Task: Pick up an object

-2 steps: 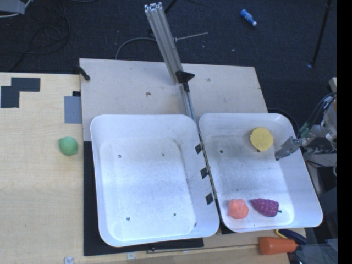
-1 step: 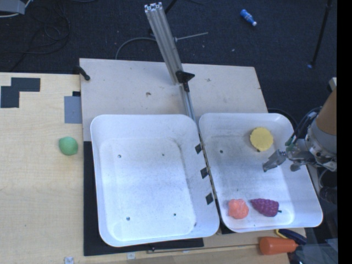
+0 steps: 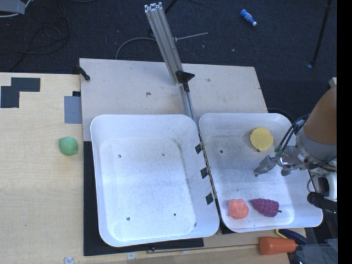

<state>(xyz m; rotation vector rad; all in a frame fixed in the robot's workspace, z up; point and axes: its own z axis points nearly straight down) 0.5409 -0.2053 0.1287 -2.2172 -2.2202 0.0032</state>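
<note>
grey arm reaches in from right, tool (image 3: 268, 166) low.

a single fixed camera looks down at a slant from above the near side, far enough back to take in both white bins (image 3: 110, 126), bench (image 3: 33, 164) and far floor (image 3: 264, 43)

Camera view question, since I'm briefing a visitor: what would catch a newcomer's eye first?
Probably the colour in the right bin: a yellow round object near its far side, and a pink object beside purple toy grapes at its near edge. The gripper hangs between them, and a green ball sits on the wooden bench.
</note>
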